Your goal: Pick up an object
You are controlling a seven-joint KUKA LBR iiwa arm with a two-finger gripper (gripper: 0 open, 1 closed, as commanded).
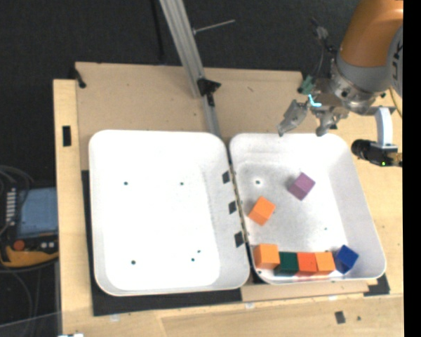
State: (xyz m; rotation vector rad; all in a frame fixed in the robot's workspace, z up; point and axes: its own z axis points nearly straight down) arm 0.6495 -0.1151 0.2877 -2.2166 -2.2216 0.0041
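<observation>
My gripper hangs above the far rim of the right bin, fingers spread apart and nothing between them. Below it in that bin lie a purple cube and, further to the left, an orange cube. Along the near wall runs a row of blocks: orange, dark green, orange-red, orange and blue.
The left bin sits beside the right one, separated by a strip with black clips. A slanted metal rail stands behind the bins. Cables and a blue box lie off the bench at left.
</observation>
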